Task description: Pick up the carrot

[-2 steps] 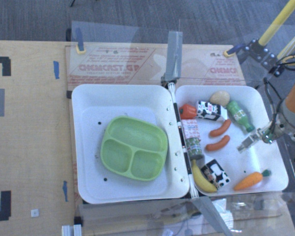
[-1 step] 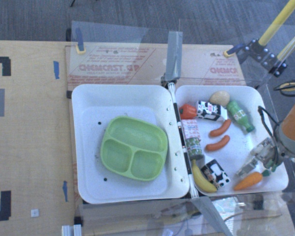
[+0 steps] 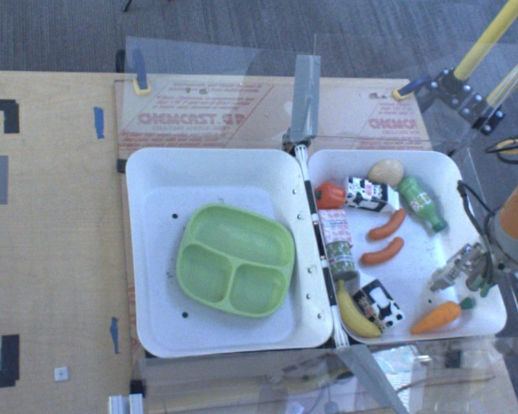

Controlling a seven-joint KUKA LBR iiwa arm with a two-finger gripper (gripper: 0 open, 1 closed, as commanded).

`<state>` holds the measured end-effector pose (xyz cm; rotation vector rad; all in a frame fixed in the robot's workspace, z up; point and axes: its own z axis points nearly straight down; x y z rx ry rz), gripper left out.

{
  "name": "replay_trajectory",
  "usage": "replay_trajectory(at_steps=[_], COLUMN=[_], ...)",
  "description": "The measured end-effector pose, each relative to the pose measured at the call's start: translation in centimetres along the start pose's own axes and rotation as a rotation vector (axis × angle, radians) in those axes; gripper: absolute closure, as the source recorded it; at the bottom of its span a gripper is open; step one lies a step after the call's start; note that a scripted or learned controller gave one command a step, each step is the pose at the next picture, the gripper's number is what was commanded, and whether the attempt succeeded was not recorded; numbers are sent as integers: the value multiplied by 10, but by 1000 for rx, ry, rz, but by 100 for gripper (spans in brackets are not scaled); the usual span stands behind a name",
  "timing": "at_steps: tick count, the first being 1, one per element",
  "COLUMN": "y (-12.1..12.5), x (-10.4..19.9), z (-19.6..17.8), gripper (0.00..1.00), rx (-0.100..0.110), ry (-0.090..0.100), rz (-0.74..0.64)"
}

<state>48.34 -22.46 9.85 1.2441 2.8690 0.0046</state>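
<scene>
You have the carrot at the lower right of the frame, a smooth orange taper with a small green tip, lying flat in the near right corner of the right bin; the jaws hang just above and to the right of it, metallic and blurred, and you cannot tell whether they are apart or together; nothing shows between them. The arm comes in from the right edge, its orange band just inside the frame, wrist angled down and leftward toward the bin floor. In the same glossy white bin you see two red sausages, a curved yellow banana, a green bottle, two black-and-white cartons, a rounded tan potato. The left bin holds a pale green moulded tray with three compartments; the table is light wood.
</scene>
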Motion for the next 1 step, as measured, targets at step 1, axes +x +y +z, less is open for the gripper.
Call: replay_trajectory(at_steps=[1], y=[22], x=[-19], z=[-80], gripper=[100], rx=[6], ry=[7], rz=[112])
